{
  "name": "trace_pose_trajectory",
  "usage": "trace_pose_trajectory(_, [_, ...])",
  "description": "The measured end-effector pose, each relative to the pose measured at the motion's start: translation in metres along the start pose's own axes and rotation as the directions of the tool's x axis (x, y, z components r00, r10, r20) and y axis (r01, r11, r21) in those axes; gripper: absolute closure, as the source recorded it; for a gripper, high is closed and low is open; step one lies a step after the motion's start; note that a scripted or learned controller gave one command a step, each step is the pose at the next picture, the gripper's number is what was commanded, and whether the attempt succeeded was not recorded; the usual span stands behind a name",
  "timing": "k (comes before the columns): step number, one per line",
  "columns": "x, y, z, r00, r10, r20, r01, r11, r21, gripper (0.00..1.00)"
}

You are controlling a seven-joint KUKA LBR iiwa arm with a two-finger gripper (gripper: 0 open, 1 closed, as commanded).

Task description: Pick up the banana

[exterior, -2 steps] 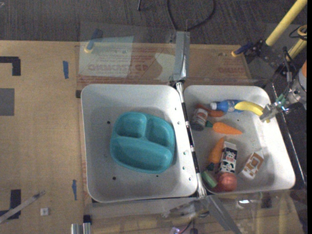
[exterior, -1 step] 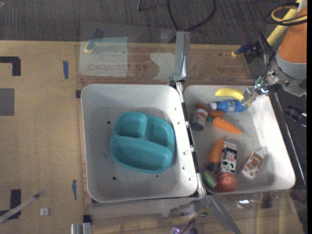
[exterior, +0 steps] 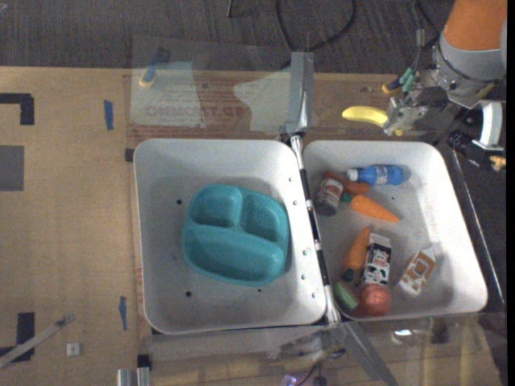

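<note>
1. The banana (exterior: 364,117) is lying on the bench (exterior: 64,240), outside the right bin (exterior: 459,215), just beyond that bin's far rim.
2. The gripper (exterior: 400,121) is hanging just beside the banana's right end, also beyond the right bin's far rim. Whether it is touching the fruit is hard to judge; the spot is cluttered with cables and fittings.
3. Gripper state: cannot tell whether it is spread or closed. Nothing is showing between its tips.
4. The arm (exterior: 475,22), with its orange band, is reaching in past the right bin's far right corner.
5. Inside the right bin: a blue bottle (exterior: 378,174) is lying near the far wall; a small can (exterior: 328,195) is sitting at the left wall; a carrot (exterior: 373,208) is lying between them, toward the middle.
6. Nearer in the same bin: a second carrot (exterior: 357,251), a milk carton (exterior: 376,261), a brown carton (exterior: 418,271) and an apple (exterior: 374,301).
7. The left bin (exterior: 161,175), adjoining the right bin, is holding a teal divided plate (exterior: 236,233).
</note>
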State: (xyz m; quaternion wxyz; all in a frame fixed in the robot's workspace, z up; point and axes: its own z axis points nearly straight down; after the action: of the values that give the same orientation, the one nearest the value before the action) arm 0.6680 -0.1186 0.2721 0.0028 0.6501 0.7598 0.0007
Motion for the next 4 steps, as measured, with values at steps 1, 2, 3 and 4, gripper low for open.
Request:
trace_pose_trajectory(1, [0.136, -0.034, -0.011, 1.000, -0.029, -0.005, 0.029, 1.000, 0.005, 1.00])
trace_pose_trajectory(2, [0.182, 0.026, 0.040, 1.000, -0.003, -0.002, 0.003, 1.000, 0.005, 1.00])
trace_pose_trajectory(3, [0.177, 0.011, 0.055, 0.982, -0.187, -0.004, 0.187, 0.982, 0.005, 1.00])
trace_pose_trajectory(4, [0.196, 0.030, 0.039, 1.000, 0.008, -0.002, -0.008, 1.000, 0.001, 1.00])
